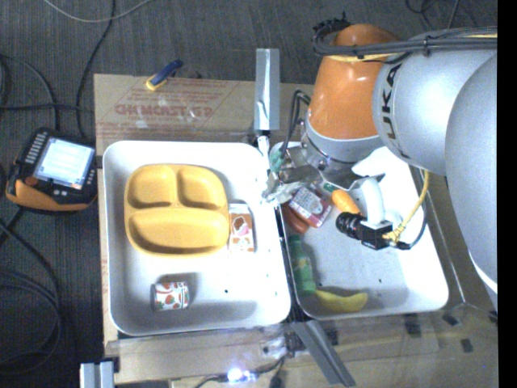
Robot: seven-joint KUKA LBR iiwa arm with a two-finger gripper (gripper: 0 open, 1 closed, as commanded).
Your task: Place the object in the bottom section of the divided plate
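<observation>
The object to be placed cannot be identified with certainty. The likeliest candidate is the red-and-white packet (309, 204), which lies in the right bin (404, 281) near its far-left corner, directly below the gripper (284, 178). Whether the packet is between the fingers or merely under them cannot be told; the gripper's opening is likewise not readable, as the wrist and cabling cover it.

The divided plate (176, 208) sits in the left bin (129, 297), towards its far side. Its bottom section, the wide near compartment, holds nothing, so the placement is judged not yet done. Remaining: secure the object, carry it left over the bin wall, and release it in that compartment.

Other items: a small carton (241, 228) touching the plate's right edge, a strawberry-print can (170, 295) near the left bin's near side, a green item (302, 269), a banana (342, 299), and an orange item (345, 200) partly hidden by the arm. The arm covers the right bin's far portion.
</observation>
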